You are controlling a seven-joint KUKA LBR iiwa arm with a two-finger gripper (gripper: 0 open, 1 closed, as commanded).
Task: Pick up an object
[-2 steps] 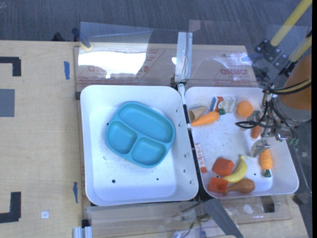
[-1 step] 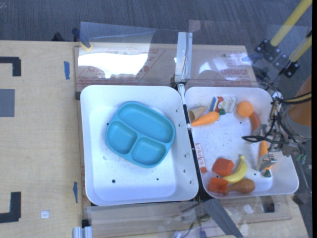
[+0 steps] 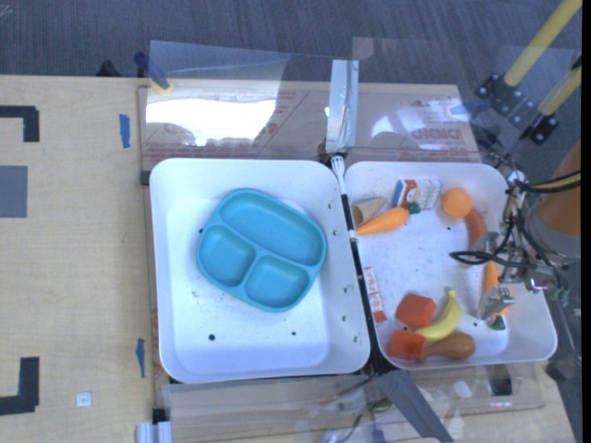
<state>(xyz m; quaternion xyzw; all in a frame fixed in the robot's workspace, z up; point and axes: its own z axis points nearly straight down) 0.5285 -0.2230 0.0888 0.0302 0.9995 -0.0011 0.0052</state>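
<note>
Wooden bench (image 3: 65, 275); grey carpet (image 3: 277, 7) beyond.

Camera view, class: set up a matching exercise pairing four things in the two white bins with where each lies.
Things:
1. blue sectioned plastic plate
2. yellow toy banana
3. orange ball
4. orange toy carrot

Places:
A. right bin, far side, near the arm
B. left bin
C. right bin, near side
D. right bin, by the divider

Pairs: 1-B, 2-C, 3-A, 4-D

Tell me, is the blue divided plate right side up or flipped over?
Right side up. The blue plate in the left bin shows three sunken compartments facing the camera, with raised ridges between them.
</note>
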